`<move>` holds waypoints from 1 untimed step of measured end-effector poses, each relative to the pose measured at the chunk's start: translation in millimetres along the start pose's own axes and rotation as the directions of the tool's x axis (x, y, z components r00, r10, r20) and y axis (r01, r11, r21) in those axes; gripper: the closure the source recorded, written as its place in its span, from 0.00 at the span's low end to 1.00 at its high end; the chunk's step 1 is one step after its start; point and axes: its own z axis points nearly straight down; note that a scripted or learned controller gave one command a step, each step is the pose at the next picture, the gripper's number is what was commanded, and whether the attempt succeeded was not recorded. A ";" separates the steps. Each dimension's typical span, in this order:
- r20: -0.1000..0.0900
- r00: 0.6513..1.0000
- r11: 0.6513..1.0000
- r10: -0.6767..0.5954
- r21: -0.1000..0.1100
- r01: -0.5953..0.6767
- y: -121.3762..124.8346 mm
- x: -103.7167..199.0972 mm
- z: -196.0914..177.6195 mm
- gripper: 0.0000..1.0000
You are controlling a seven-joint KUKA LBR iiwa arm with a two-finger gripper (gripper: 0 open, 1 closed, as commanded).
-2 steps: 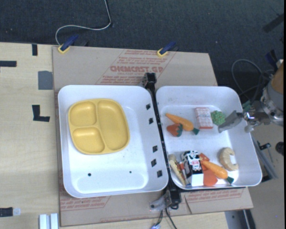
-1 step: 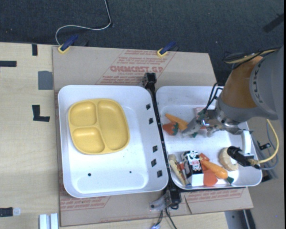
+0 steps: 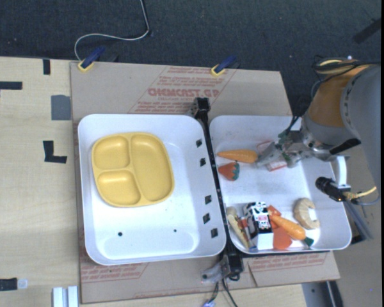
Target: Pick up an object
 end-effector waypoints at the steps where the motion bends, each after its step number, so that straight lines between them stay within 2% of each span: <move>1: 0.002 1.000 1.000 -0.001 -0.003 0.001 32.2 38.7 0.3 0.00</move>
